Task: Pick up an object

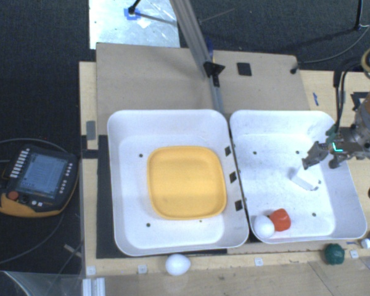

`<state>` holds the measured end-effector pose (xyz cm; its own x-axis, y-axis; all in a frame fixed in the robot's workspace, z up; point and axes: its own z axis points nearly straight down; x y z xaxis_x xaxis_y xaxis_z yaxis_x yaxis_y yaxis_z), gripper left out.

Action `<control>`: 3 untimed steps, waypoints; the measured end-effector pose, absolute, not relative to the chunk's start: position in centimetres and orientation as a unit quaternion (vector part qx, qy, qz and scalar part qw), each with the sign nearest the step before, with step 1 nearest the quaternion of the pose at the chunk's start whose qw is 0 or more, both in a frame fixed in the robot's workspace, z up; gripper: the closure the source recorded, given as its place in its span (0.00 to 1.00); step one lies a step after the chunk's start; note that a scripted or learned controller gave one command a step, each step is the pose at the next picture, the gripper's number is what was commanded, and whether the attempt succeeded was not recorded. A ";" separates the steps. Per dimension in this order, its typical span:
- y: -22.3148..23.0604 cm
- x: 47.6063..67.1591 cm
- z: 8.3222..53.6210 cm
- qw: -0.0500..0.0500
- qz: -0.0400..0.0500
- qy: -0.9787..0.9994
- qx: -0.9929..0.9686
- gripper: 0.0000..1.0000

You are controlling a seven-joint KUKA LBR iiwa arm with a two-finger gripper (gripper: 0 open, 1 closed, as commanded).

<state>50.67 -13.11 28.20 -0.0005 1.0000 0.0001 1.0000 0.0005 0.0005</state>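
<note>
My gripper (pixel 324 156) hangs over the right bin (pixel 348 227), fingers spread and pinching nothing, because I approach open so they can straddle a target. The nearest thing is a small white block (pixel 303 182) just below it; a red cup (pixel 280 220) and white ball (pixel 263 227) sit touching in the bin's near-left corner, and a yellow plate (pixel 186 181) fills the left bin (pixel 126 227).

The light is bright and even, coming from above. The two white bins (pixel 172 125) shine so much that their edges nearly wash out. A shiny patch of floor (pixel 111 17) at the top glares pale. Shadows are soft and small. The dark floor looks grainy. The whole picture is a little fuzzy, and small things look blurry.
</note>
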 end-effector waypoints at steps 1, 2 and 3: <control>-13.1 50.7 28.2 0.000 0.000 0.707 0.707 0.00; -13.2 50.8 24.0 -0.001 -0.001 0.707 0.707 0.00; -13.4 50.4 17.9 -0.002 -0.001 0.707 0.707 0.00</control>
